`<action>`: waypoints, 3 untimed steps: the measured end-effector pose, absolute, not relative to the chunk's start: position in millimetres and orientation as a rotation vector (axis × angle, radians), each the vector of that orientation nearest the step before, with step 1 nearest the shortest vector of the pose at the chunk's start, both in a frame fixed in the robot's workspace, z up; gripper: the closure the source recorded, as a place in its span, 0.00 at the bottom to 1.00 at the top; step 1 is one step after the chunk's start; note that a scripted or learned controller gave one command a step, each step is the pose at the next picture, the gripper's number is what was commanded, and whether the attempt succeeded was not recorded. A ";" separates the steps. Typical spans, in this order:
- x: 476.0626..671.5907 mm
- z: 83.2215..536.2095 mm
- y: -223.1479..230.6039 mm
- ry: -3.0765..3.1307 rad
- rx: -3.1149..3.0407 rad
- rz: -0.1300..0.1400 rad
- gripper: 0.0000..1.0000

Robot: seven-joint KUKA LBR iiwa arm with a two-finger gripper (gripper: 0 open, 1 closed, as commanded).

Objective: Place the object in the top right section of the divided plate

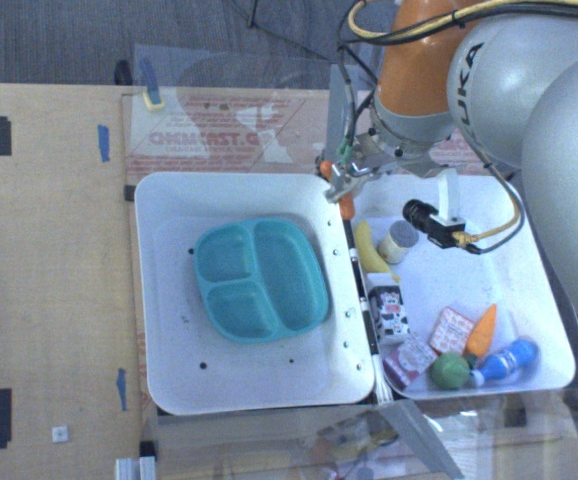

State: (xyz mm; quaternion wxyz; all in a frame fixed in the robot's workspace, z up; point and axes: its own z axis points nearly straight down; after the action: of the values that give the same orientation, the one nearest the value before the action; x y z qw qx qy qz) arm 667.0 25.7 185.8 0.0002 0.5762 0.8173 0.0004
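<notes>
The teal divided plate lies in the left white bin, with two small sections on its left and one long section on its right. My gripper hangs over the rim between the two bins, up and right of the plate's far corner. A small orange piece shows just under the gripper; I cannot tell whether it is held. The plate's sections hold nothing.
The right bin holds a banana, a beige cup, a black-and-white carton, a pink packet, an orange carrot, a green ball and a blue bottle. A black cable plug dangles over it.
</notes>
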 end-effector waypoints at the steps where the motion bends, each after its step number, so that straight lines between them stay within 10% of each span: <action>1: 667.0 198.7 111.1 2.662 1.660 0.005 1.00; 2: 653.5 218.5 161.8 2.793 1.427 0.006 1.00; 3: 653.6 218.5 161.5 2.793 1.428 0.006 0.00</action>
State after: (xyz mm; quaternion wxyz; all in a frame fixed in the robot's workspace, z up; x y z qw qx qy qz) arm 653.6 161.5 218.5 0.0023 0.4552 0.8904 0.0020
